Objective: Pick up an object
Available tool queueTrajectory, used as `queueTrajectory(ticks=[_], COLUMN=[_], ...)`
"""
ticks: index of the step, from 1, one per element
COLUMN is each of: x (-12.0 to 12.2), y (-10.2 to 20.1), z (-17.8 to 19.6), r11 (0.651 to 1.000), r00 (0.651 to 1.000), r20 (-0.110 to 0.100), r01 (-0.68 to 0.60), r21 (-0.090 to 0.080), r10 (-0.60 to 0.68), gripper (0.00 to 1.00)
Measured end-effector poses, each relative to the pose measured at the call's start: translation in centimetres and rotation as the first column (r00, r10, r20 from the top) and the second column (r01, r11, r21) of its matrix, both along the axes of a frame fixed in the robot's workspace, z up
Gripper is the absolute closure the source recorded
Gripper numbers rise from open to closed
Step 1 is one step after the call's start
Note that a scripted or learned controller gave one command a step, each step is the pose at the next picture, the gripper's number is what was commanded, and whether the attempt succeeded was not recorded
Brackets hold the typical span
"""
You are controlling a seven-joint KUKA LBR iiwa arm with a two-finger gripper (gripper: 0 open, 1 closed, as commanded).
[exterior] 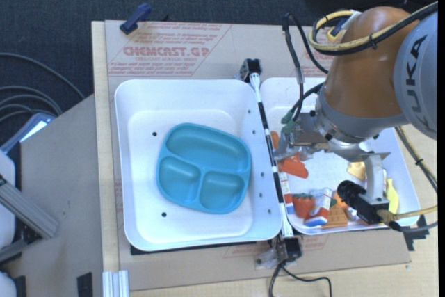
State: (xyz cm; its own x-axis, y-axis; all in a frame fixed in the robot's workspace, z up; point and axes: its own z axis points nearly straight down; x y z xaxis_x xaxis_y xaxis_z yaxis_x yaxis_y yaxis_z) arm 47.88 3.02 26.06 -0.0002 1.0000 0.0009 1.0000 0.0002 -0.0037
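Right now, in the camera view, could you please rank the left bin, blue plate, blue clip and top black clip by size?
1. left bin
2. blue plate
3. blue clip and top black clip: both small and look alike, so I leave them unranked.

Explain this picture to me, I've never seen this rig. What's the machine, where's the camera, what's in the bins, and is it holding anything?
There is one camera, fixed above the bench and looking down at a slant. The big grey and orange shape is a robot arm reaching in from the right. Its gripper hangs over the right bin.

The left bin holds a blue divided plate. The right bin holds small loose items, including an orange-red piece just below the gripper, a red piece and a yellow piece.

The view doesn't show whether it has grasped anything.
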Motion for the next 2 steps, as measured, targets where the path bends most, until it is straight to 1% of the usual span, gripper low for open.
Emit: queueTrajectory(ticks=[1, 2], x=[0.0, 0.0], y=[-3.1, -4.5], z=[0.2, 0.8], r11=[1.0, 1.0], r00=[1.0, 1.0], r20=[0.002, 0.003], r01=[0.001, 0.001], r21=[-0.001, -0.001], r10=[-0.001, -0.001], gripper=[1.0, 1.0])
